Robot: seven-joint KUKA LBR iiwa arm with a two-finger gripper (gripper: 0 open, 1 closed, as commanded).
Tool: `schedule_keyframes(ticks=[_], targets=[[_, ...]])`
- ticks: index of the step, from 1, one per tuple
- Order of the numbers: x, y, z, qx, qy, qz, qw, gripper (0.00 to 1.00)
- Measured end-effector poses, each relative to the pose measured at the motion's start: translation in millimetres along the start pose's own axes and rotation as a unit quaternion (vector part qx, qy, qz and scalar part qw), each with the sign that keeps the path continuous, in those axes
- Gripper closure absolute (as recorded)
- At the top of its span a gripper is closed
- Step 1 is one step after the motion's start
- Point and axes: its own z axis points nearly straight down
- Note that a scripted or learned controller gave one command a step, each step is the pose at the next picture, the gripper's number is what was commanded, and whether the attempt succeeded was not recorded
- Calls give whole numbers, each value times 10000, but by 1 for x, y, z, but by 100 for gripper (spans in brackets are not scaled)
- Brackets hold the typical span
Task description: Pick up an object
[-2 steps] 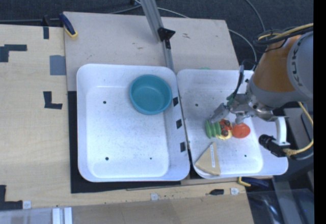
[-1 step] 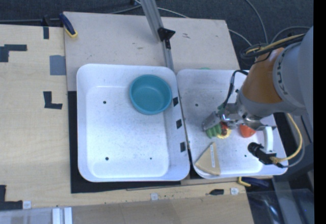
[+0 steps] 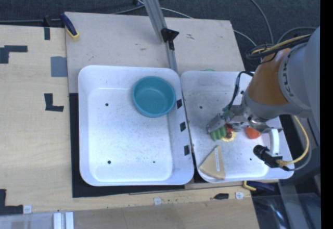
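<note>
I see the arm [image 3: 276, 85] reaching in over the right bin [image 3: 200, 87], its orange band above the wrist. The hand [image 3: 219, 128] is low in the middle of that bin, right over a small cluster of objects: a green piece [image 3: 220, 132], a yellow piece [image 3: 228, 138] just beside it, and an orange-red piece [image 3: 252, 131] nearer the bin's right edge. I cannot tell how the hand stands or whether anything is caught in it. A tan wedge [image 3: 212, 164] lies at the right bin's near edge. The left bin [image 3: 104, 144] carries a blue bowl [image 3: 153, 96] upright near its far right corner.
</note>
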Motion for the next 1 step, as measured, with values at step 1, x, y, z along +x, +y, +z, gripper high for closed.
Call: schedule_keyframes(ticks=[1], targets=[[-1,1,-12,-15,-5,1,10000,100]])
